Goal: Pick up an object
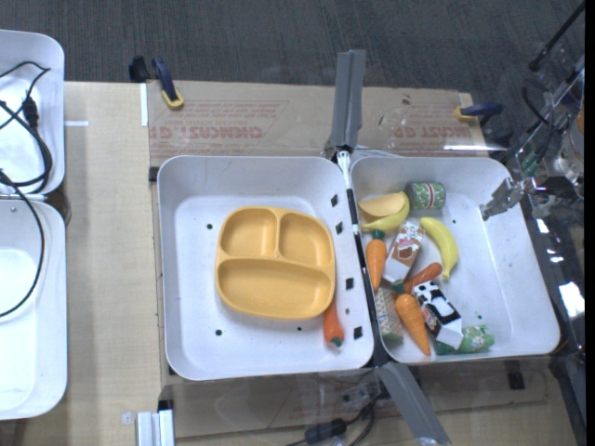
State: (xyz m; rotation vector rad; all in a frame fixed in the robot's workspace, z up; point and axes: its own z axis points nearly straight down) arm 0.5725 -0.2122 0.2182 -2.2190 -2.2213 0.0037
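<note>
The right bin (507,277) holds several toy foods along its left side: a yellow banana (441,242), a yellow wedge (384,210), a green can (427,194), a small carton (403,252), two orange carrots (375,260) (412,321), a black-and-white box (430,303) and a green piece (476,339). Another carrot (332,325) lies in the left bin (186,249), beside a yellow divided plate (275,261). My gripper (500,201) hangs over the right bin's far right corner, well apart from the toys, with nothing seen in it.
A grey divider bar (348,100) runs back from where the bins meet. Blue clamps (165,80) (479,111) hold cardboard at the bench's rear. White trays with black cables (23,156) sit at the far left. Bare bin floor lies right of the toys.
</note>
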